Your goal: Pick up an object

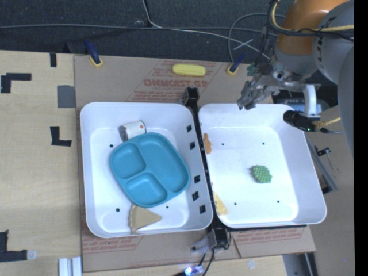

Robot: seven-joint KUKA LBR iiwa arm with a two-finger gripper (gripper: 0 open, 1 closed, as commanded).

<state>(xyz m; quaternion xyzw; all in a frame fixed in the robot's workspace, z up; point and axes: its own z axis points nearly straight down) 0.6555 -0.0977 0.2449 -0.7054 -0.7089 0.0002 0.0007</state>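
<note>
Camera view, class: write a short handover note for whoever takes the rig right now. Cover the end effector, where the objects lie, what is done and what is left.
End effector: above the right bin's far rim, nothing seen in it.
Right bin: green object on the floor, orange bit by the left wall.
Left bin: blue tray, cup behind it, tan wedge in front.
Done: no pick yet.
Left: pick one object; the green one looks nearest.
</note>
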